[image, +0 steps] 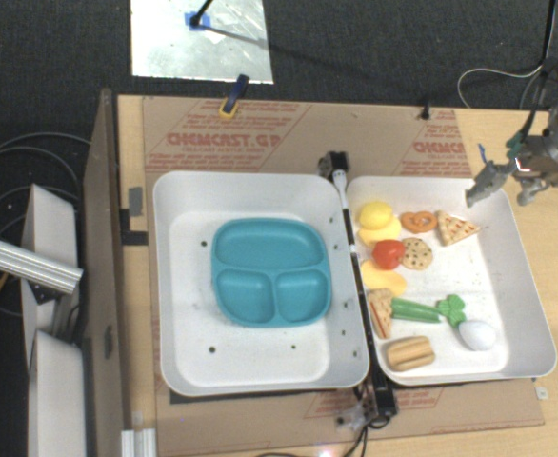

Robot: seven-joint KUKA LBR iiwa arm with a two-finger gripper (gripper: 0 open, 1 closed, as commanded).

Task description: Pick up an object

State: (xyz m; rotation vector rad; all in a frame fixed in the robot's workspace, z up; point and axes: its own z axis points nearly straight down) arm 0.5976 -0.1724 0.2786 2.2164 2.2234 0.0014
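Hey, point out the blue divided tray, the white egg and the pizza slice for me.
blue divided tray [260,246]: camera view, bare floor of its large upper compartment.
white egg [478,334]: camera view, middle of its shell.
pizza slice [455,228]: camera view, middle of its topping face.

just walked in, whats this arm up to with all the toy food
The gripper hangs open above the upper right edge of the right bin, with nothing between its fingers. All the toy food lies in that bin, the pizza slice nearest the gripper. The left bin holds a blue divided tray.
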